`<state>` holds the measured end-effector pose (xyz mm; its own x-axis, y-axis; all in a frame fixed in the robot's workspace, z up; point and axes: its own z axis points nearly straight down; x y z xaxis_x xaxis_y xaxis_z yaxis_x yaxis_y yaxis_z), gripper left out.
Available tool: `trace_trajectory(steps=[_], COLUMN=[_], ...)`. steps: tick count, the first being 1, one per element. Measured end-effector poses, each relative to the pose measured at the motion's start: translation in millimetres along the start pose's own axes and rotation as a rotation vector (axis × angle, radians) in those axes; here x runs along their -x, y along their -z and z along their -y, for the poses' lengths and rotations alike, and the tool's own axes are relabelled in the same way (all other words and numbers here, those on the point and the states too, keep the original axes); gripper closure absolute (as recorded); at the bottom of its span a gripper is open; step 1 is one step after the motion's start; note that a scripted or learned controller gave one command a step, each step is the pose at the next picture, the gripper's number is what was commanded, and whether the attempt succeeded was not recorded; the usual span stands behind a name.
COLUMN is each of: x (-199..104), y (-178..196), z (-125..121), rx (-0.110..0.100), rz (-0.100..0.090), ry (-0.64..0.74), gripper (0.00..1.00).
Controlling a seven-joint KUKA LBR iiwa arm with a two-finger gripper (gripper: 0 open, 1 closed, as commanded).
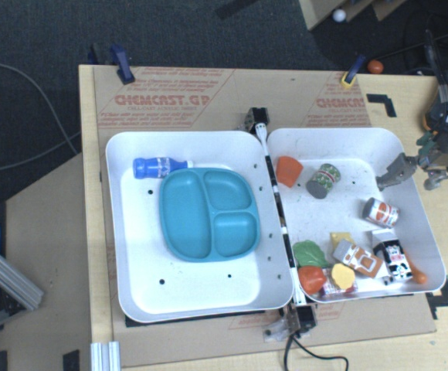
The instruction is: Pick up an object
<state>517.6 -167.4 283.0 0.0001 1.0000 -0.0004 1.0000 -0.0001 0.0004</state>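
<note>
The arm enters at the right edge of the frame, its pincer [411, 170] reaching over the upper right rim of the right bin [363, 139] — grey fingers spread, nothing between them. Below it, apart, lies a small red-and-white can [381, 212]. A green-labelled can [324, 180] and an orange piece [289, 171] sit near the bin's upper left; a cluster of toy foods [347, 265] crowds its lower end. In the left bin [131, 269], a teal divided plate [208, 212] lies just beside a blue bottle [159, 167]. The surface [208, 99] is cardboard-covered.
</note>
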Motion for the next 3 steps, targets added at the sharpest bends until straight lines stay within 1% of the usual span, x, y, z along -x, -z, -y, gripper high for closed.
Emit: trace_trajectory(steps=[1, 2, 3], x=[23.6, -54.8, -60.3], y=[-71.4, -194.3, -198.3], z=[-67.4, -83.6, -129.9], rx=[0.001, -0.003, -0.001], rz=[0.001, -0.002, 0.0], ry=[0.0, 0.001, 0.001], gripper=[0.0, 0.0, 0.0])
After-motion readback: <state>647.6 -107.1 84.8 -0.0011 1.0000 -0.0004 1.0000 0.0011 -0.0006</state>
